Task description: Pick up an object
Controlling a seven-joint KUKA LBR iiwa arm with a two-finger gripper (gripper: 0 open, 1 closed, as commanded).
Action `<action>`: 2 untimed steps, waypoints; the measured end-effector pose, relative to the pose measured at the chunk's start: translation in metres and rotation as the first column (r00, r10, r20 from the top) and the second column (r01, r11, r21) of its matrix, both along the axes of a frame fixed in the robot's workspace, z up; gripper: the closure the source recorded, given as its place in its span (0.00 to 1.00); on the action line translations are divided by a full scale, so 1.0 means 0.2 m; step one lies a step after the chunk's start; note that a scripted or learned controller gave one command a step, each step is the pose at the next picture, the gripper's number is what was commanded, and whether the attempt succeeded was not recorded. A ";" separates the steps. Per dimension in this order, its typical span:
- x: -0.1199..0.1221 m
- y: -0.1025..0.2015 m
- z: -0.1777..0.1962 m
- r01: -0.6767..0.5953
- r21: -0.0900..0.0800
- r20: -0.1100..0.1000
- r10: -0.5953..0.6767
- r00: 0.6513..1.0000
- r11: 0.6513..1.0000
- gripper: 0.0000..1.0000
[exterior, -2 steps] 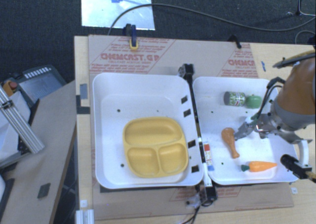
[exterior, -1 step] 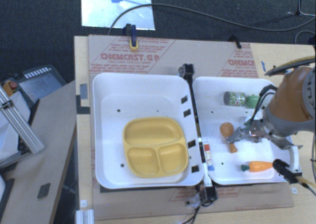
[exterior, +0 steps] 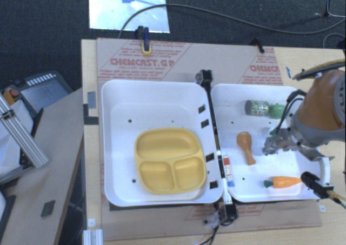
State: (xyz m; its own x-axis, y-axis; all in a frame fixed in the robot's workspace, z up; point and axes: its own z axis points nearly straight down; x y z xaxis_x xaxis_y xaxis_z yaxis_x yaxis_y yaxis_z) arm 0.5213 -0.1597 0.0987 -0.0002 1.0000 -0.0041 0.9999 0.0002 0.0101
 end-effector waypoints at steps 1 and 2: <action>0.06 0.02 0.27 -0.005 0.002 -0.003 0.005 1.000 1.000 1.00; 0.09 0.01 0.49 -0.005 0.002 -0.003 0.005 1.000 1.000 1.00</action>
